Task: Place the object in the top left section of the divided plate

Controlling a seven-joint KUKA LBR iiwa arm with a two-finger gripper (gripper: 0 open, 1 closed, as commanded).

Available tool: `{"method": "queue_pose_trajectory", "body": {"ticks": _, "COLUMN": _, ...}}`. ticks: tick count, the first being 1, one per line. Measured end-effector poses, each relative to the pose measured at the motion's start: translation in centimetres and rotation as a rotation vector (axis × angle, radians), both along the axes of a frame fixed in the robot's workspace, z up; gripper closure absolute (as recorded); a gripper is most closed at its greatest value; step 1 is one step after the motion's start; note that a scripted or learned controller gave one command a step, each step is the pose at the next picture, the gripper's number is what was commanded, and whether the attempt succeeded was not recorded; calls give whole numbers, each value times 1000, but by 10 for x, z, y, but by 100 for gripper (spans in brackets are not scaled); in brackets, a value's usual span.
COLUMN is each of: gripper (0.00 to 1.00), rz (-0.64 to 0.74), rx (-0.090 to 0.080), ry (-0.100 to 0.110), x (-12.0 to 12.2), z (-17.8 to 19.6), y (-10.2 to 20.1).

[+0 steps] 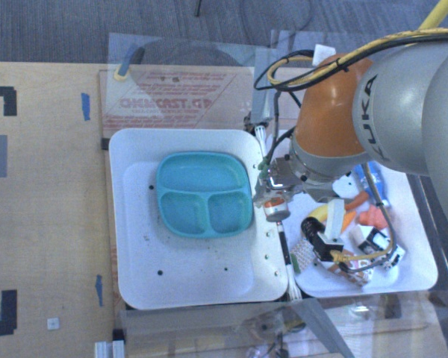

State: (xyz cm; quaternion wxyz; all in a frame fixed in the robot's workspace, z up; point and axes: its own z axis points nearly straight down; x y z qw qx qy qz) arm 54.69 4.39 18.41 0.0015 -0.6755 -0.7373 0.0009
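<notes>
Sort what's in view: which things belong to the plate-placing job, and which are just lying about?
Job:
- divided plate in the left bin
- pile of objects in the right bin
- arm, above the bins' shared edge

Lying about:
- clear sheet behind the left bin
- blue tape on the bench

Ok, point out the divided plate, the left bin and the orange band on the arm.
divided plate (201, 176): camera view, on the floor of its large upper section.
left bin (194, 278): camera view, on bare white floor below the plate.
orange band (330, 110): camera view, on the middle of its rounded orange surface.
</notes>
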Motion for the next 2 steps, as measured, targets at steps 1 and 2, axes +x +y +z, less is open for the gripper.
{"method": "queue_pose_trajectory", "body": {"ticks": 1, "gripper": 100, "rz": 138, "rx": -1, "ry": -6, "x": 21, "z": 18, "y": 16}}
{"method": "queue_pose_trajectory", "body": {"ticks": 2, "gripper": 0, "rz": 138, "rx": -1, "ry": -6, "x": 21, "z": 18, "y": 16}}
